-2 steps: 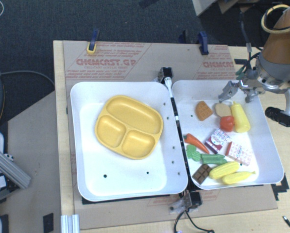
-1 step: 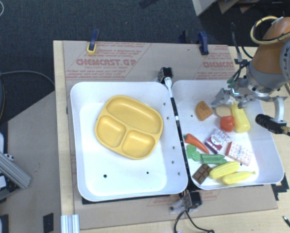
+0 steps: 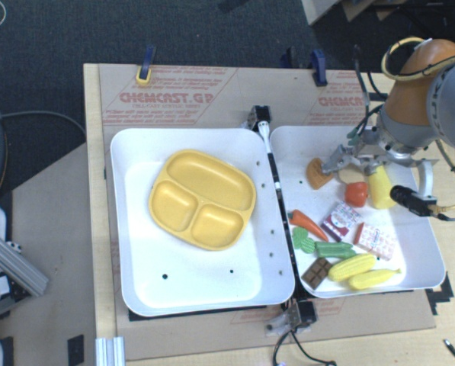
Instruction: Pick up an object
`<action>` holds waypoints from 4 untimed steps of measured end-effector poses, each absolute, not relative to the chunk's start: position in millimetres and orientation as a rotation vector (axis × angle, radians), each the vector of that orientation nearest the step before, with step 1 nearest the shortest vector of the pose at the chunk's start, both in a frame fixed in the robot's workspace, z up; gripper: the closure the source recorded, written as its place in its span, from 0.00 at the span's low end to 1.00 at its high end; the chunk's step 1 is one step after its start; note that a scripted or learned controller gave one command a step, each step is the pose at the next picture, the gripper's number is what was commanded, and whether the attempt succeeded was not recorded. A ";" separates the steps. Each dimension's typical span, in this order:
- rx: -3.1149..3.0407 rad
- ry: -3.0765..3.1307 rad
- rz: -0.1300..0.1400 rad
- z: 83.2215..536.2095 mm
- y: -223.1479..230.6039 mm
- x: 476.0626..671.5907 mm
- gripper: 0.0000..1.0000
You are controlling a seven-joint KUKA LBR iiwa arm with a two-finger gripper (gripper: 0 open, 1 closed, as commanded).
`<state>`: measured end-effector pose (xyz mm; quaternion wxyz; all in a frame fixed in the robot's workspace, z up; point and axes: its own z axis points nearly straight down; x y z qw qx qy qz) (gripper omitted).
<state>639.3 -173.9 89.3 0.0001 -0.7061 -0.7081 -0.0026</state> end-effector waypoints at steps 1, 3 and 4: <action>-2.223 -2.231 -0.018 103.8 -173.9 642.0 1.00; -2.225 -2.228 -0.005 211.2 -172.1 643.2 1.00; -2.224 -2.226 -0.004 226.5 -172.3 644.2 1.00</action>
